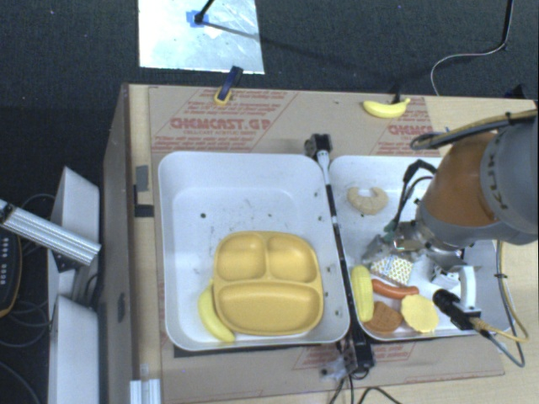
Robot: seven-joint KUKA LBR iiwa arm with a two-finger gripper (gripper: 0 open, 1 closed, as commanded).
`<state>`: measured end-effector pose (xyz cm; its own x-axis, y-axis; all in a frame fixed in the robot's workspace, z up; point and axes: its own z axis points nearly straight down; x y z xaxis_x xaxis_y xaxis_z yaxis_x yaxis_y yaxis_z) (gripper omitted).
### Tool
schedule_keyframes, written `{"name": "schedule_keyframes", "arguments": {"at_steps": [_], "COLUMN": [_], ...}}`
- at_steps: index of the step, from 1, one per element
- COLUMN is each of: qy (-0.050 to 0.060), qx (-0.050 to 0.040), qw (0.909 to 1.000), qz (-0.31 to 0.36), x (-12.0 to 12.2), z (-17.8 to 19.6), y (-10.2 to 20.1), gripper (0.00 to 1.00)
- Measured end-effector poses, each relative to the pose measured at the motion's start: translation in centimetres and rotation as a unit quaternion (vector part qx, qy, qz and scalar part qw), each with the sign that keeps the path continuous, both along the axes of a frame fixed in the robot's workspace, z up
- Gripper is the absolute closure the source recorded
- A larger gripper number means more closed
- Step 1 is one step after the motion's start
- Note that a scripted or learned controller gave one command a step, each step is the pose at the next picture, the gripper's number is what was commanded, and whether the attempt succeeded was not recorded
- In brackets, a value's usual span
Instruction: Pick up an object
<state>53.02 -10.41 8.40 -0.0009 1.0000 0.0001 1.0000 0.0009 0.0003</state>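
The right bin holds several toy foods. A pale ring-shaped bagel lies near its far left. Along the near side lie a yellow corn cob, a red sausage, a brown cookie and a yellow round slice. A white piece with a checkered pattern sits in the middle of them. My gripper hangs low over the right bin, just beyond the checkered piece and right of the bagel. The grey and orange arm covers the bin's right part.
The left bin holds a yellow divided plate and a banana by its near left corner. Another banana lies on the cardboard behind the right bin. A black divider bar runs between the bins.
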Motion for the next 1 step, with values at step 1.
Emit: {"name": "schedule_keyframes", "arguments": {"at_steps": [1], "qy": [0.000], "qx": [0.0003], "qw": [1.0000], "qz": [0.001], "x": [0.00], "z": [0.01], "y": [1.93], "gripper": [0.00]}}
